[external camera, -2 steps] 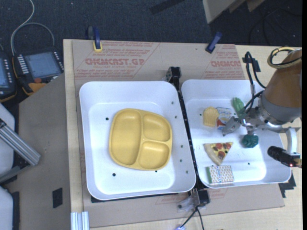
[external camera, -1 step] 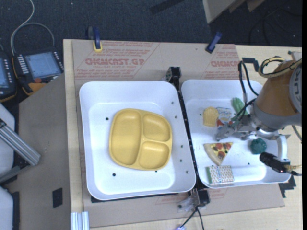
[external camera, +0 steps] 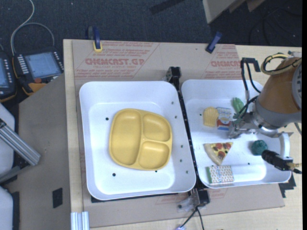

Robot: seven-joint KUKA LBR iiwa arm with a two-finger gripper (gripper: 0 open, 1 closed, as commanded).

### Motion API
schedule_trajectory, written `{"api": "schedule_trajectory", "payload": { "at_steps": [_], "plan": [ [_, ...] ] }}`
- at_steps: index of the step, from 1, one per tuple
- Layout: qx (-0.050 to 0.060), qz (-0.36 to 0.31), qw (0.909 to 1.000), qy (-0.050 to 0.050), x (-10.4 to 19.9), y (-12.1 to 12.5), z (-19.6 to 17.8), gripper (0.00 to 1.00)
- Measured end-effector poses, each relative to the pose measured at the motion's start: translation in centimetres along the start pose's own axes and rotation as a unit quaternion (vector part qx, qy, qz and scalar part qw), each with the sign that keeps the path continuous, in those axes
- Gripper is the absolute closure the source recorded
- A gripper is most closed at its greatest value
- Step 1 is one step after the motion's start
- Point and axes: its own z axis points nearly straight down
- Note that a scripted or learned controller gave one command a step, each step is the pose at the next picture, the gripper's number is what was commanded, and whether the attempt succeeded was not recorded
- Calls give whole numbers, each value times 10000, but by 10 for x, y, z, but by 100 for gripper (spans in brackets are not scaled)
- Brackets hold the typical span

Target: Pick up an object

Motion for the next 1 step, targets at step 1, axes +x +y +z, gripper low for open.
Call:
{"api": "schedule_trajectory", "payload": {
  "at_steps": [1],
  "plan": [
    [-18, -7, 10000, -9, 1, 2, -43, 100]
  ]
}}
